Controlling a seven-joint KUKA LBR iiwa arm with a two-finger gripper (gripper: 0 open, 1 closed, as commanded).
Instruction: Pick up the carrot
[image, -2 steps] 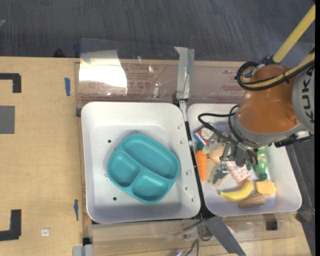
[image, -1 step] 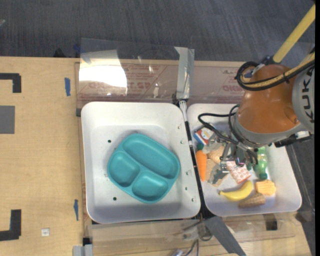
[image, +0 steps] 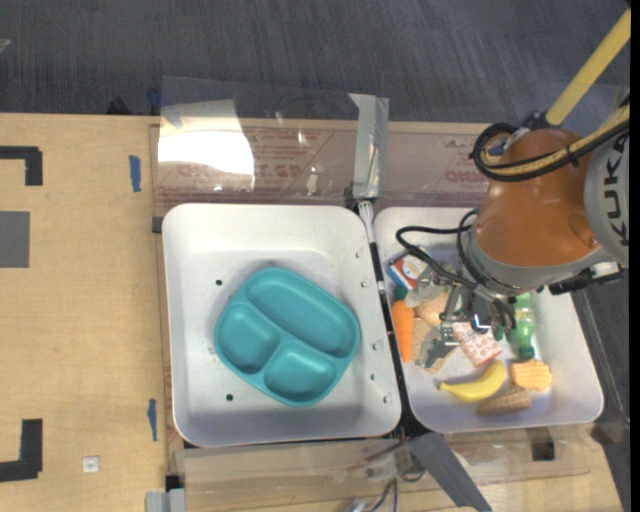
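Note:
The carrot (image: 402, 329) is a short orange piece lying upright along the left wall of the right bin (image: 585, 400). My gripper (image: 449, 327) hangs over the middle of that bin, just right of the carrot, with its dark fingers (image: 435, 352) pointing down among the items. The fingers look spread a little, and I see nothing between them. The orange wrist band (image: 530, 200) covers the bin's back part.
A yellow banana (image: 474, 384), a corn piece (image: 531, 375), a brownish bread piece (image: 505, 401), a green item (image: 524, 330) and a red-and-white packet (image: 478, 343) crowd the right bin. The left bin (image: 190, 300) holds a teal divided plate (image: 287, 333).

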